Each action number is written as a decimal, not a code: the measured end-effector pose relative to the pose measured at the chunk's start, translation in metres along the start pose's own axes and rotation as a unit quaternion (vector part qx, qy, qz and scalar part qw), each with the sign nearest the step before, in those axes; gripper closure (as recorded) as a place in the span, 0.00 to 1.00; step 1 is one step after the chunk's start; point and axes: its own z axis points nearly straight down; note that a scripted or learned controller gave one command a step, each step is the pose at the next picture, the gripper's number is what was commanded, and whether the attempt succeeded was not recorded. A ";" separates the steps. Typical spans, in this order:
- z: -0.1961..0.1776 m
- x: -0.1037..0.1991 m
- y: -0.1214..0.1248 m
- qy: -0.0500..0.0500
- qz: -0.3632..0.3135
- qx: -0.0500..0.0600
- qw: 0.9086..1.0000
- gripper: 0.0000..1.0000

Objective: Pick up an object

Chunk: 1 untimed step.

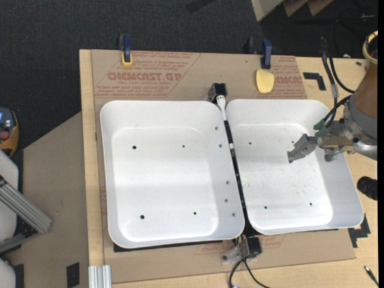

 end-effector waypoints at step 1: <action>-0.011 0.000 0.001 0.000 0.000 -0.001 1.000 1.00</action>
